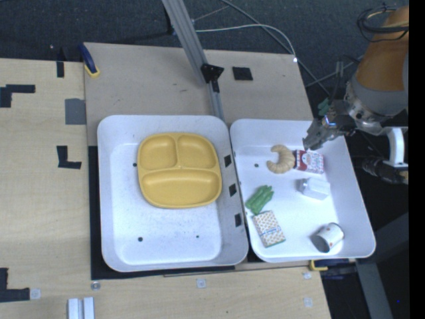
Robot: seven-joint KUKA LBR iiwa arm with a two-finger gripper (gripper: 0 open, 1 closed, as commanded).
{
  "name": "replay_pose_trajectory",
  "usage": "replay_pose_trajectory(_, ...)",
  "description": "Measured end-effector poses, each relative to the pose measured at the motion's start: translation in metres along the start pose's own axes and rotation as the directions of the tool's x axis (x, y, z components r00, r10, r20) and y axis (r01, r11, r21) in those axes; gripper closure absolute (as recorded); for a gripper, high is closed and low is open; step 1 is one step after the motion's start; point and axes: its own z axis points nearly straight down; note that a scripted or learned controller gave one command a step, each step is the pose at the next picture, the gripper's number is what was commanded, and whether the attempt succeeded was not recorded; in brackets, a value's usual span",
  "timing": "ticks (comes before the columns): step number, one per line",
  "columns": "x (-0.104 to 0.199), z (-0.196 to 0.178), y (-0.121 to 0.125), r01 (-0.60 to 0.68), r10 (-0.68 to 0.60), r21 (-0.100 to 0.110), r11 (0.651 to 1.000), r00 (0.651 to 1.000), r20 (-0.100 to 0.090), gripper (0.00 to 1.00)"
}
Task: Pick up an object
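Note:
The right bin point(348, 178) holds several small things: a tan croissant point(281, 159), a red and white packet point(312, 162), a pale grey block point(313, 189), a green bundle point(259, 199), a patterned square packet point(268, 229) and a white and grey cup on its side point(327, 236). My gripper point(315, 140) hangs over the bin's upper right part, its tip just above the red and white packet and right of the croissant. Nothing shows between its tips.
The left bin point(116, 211) carries a yellow divided plate point(179, 169). A slanted metal pole point(192, 38) and cables cross the back of the bench. The arm's orange and grey body point(382, 65) stands at the right edge.

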Motion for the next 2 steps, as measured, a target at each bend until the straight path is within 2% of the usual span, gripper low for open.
replay_pose_trajectory(2,0.094,-0.001,-0.002,0.001,-0.001,0.001,1.0,1.0,0.0,1.0)
